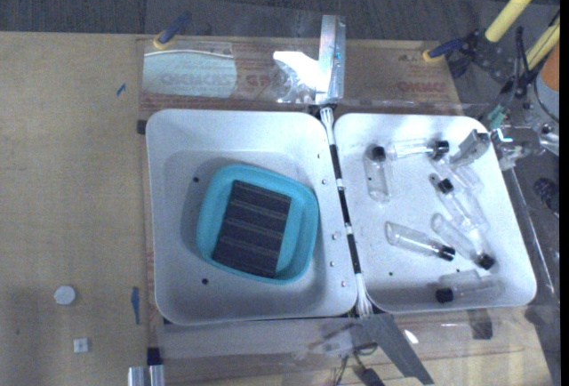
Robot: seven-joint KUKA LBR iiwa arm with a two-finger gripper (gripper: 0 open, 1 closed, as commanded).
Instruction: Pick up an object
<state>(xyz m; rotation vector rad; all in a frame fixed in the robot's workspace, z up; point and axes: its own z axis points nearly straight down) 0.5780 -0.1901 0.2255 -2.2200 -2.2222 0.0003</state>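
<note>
Left bin (169, 197): white, shallow; holds one blue tray (302, 224) lying flat near the centre, with a dark ribbed insert (253, 227) on it.

Right bin (511, 282): white, shallow; holds several clear vials with black caps, scattered and lying on their sides. One vial (407, 148) lies near the far wall; one (378, 172) near the left wall; one (418, 240) near the centre; others toward the right and near walls, apparently about seven in all, though glare blurs the count.

Gripper (471, 147): at the far right corner of the right bin, above the vials there. Whether it is spread or closed cannot be told; no vial is seen in it.
</note>
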